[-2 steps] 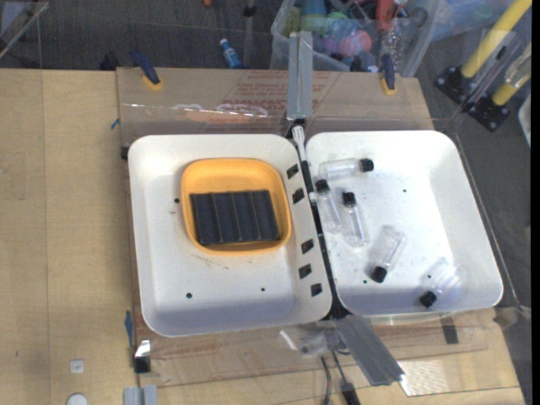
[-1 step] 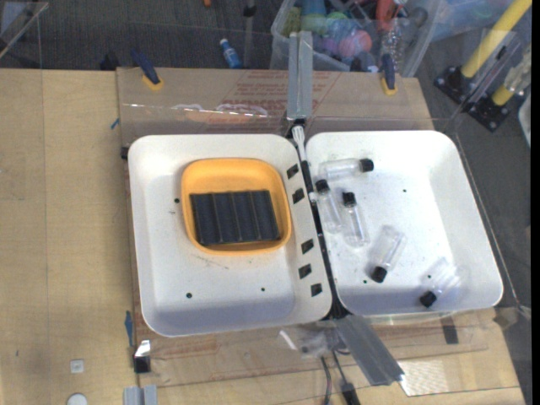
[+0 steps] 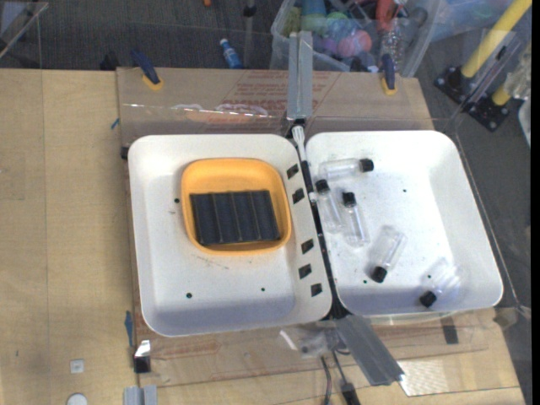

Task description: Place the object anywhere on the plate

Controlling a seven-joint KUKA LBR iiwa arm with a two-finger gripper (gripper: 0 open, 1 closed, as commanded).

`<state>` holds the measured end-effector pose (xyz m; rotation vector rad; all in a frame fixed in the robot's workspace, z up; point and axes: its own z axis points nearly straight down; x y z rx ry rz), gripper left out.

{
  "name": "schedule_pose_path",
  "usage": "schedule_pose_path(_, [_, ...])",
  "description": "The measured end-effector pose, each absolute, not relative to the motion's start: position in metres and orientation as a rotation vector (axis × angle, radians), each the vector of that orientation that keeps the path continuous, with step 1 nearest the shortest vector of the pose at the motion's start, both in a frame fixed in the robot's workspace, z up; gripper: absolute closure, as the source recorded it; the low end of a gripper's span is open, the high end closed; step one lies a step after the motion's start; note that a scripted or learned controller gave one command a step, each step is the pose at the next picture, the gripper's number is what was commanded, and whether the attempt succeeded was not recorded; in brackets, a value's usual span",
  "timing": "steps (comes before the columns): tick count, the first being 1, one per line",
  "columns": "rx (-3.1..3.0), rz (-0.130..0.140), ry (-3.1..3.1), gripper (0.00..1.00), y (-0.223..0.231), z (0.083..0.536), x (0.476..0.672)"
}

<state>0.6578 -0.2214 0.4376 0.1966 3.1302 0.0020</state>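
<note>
Left bin [image 3: 160, 306]: holds an orange plate [image 3: 234, 204] left of the frame's centre, with a dark ribbed block [image 3: 234, 218] lying flat on it. Right bin [image 3: 472, 226]: five clear vials with black caps, scattered: one [image 3: 346, 168] near the top, two [image 3: 330, 205] [image 3: 353, 219] by the divider, one [image 3: 386, 252] mid-bin, one [image 3: 440, 282] lower right. No legible writing on any item.

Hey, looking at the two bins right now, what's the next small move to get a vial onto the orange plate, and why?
Probably bring the hand down over one vial in the right bin, for instance the vial lying apart near the middle. All the clear vials lie in that bin, while the orange plate in the left bin carries a dark ribbed block, so nothing is picked yet.
</note>
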Motion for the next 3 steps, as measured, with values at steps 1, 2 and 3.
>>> schedule_pose_path(1, [0.072, -0.001, 3.131, 1.0, -0.222, 0.437, 0.664])
schedule_pose_path(2, [-0.57, 0.001, 3.083, 1.0, -0.222, 0.438, 0.656])
schedule_pose_path(3, [-1.168, -0.005, 2.905, 1.0, -0.221, 0.437, 0.668])
